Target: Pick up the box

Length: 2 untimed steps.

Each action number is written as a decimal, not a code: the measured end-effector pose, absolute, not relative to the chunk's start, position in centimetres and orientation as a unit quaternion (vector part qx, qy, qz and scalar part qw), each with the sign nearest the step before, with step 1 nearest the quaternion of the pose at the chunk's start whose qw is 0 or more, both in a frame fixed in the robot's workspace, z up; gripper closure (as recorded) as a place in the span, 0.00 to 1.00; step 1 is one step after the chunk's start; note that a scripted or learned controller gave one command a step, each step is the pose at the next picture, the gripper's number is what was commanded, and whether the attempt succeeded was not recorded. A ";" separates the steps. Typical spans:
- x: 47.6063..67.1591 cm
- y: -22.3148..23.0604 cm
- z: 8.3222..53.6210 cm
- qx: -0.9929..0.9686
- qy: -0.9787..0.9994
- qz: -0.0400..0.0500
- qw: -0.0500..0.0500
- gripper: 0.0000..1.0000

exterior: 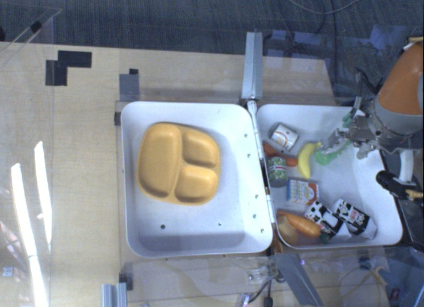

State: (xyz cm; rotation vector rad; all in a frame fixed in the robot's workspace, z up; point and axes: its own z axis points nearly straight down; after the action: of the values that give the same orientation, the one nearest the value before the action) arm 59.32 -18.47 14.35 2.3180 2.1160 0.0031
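The cow-patterned cartons [334, 218] at the right bin's [391, 236] front edge lie just beside the small colourful box [301, 192], while the gripper [351, 136], grasp unreadable, hovers well apart at approach stage, needing descent onto it.

**Juice box lying flat in the right bin**

I see the small juice box [301, 192] lying flat on the floor of the right bin [391, 236], near its left wall. It looks intact, white and orange, with colourful fruit print on its upper face.
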 end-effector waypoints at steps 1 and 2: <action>61.2 -16.5 15.9 0.705 0.709 0.002 0.003 0.00; 54.4 -14.7 15.2 0.761 0.649 0.002 0.002 0.00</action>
State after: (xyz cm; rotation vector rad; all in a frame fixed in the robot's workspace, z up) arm 54.43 -14.67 15.20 2.3889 2.0352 0.0057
